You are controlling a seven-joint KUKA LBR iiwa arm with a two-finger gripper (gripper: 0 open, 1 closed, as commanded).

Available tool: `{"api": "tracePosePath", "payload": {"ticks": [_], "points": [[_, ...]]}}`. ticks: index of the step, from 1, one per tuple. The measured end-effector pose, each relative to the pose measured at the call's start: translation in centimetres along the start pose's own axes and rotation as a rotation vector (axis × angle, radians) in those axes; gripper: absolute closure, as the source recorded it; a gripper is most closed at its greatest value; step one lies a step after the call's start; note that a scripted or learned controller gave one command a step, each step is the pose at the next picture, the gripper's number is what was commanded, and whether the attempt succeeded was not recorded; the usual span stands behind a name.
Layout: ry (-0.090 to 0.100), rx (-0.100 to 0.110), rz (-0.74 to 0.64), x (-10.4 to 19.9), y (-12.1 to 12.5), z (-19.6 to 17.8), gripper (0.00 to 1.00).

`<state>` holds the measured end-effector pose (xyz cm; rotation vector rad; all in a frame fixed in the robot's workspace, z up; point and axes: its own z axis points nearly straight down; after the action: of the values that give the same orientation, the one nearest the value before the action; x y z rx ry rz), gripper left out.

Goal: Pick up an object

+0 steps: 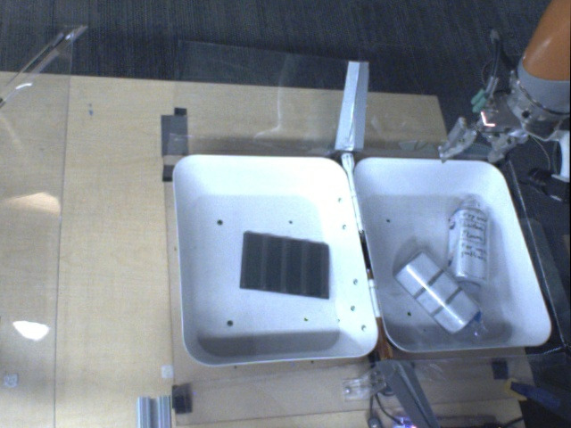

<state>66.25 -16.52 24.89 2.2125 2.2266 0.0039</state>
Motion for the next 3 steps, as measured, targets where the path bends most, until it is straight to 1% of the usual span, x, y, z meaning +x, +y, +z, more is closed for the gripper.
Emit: {"api": "tracePosePath", "payload": {"ticks": [1,2,3], "points": [[-0.001,0.0,-0.074,-4.0,0.7,10.4,0.0],[-0.001,-0.004,-0.079,-4.0,-5.8,16.1,0.0],[-0.003,-0.007,-0.208,-4.0,-10.4,16.0,0.0]]}}
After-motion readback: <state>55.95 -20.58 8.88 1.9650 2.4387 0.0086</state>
